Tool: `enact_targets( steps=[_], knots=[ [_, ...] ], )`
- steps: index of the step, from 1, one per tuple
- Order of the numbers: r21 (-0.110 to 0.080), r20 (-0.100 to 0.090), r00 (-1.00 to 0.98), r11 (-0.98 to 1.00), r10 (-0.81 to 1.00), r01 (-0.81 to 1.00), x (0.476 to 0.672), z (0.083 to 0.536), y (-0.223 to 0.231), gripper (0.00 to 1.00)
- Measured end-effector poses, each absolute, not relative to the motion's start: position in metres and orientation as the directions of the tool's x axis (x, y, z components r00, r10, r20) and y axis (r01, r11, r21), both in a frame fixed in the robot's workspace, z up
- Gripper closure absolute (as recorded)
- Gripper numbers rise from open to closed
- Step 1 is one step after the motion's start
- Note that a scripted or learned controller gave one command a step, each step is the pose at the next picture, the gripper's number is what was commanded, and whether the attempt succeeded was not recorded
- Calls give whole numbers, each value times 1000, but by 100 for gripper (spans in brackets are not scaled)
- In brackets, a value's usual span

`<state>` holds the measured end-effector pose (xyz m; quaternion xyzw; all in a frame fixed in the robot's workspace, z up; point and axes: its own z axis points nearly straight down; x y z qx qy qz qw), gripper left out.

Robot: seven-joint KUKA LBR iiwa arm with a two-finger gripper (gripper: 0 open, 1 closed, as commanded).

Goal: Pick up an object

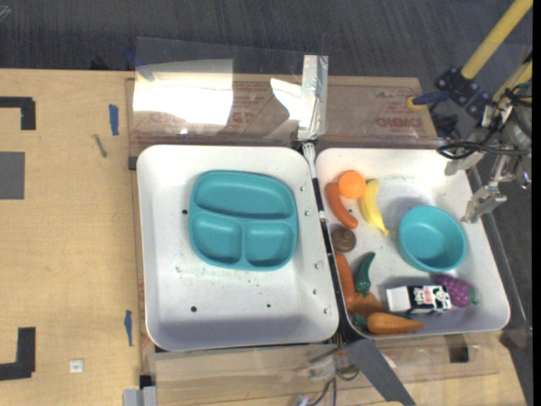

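- Bright, even light overhead, and both white bins (161, 227) read clean with hardly a dark patch.
- Strong glare along the far edge of the bench: the clear plastic sheet (182, 100) there blows out to pure white, print beneath washed away.
- Soft, short shadows hug the teal tray (243, 218) and the teal bowl (431, 237), so the light is diffuse.
- Focus is a touch soft all over; the small carton's (417, 298) label is unreadable.
- The dark floor (254, 7) beyond the bench looks grainy.

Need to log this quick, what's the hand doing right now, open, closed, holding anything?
Hand: at the right bin's far right rim, nothing seen in it; open or closed cannot be told.
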<state>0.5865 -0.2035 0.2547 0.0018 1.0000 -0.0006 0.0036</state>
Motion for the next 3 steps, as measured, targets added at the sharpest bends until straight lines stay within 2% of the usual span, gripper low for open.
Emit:
enact_targets(
  steps=[1,2,3],
  knots=[
    [3,6,-1000,1000,-2,-2,599,141,-222,0],
    [1,-3,-991,991,-137,-137,603,107,-188,0],
    [2,-9,-960,960,280,280,593,90,-145,0]
  ],
)
